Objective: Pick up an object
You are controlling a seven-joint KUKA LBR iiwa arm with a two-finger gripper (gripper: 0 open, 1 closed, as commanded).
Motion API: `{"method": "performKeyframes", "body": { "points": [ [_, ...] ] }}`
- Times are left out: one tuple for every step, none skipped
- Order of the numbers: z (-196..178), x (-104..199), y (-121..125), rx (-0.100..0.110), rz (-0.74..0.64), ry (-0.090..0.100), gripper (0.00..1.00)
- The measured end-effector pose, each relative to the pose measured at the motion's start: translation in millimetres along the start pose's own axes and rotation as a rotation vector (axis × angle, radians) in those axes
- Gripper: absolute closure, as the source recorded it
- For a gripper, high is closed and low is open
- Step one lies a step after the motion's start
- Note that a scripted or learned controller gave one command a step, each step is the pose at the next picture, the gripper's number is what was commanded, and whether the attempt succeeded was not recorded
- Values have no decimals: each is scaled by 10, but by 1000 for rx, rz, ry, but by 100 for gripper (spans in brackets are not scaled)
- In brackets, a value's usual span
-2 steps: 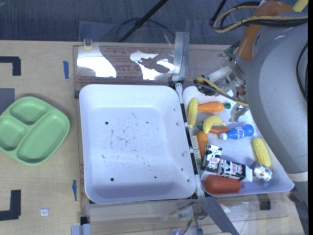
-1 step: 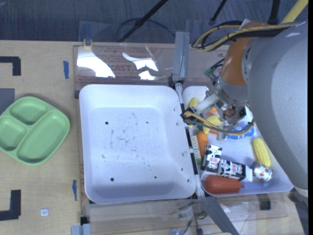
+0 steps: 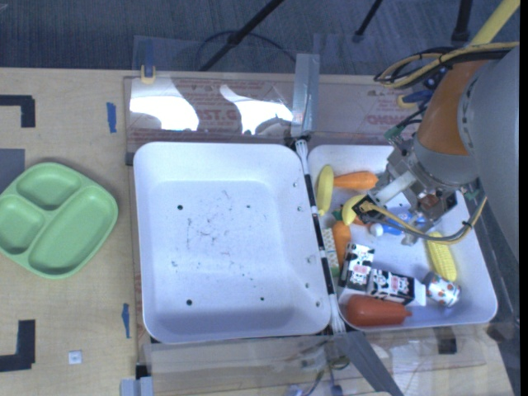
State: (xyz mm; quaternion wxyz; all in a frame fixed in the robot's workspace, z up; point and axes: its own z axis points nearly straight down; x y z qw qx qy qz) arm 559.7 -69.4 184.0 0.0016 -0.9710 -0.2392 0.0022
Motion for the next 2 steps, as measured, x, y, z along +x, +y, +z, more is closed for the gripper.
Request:
{"method": "performKeyframes", "body": {
  "points": [
    [475, -896, 454, -1, 36, 1, 0],
    [980, -254, 766, -6, -231, 4, 0]
  ]
}}
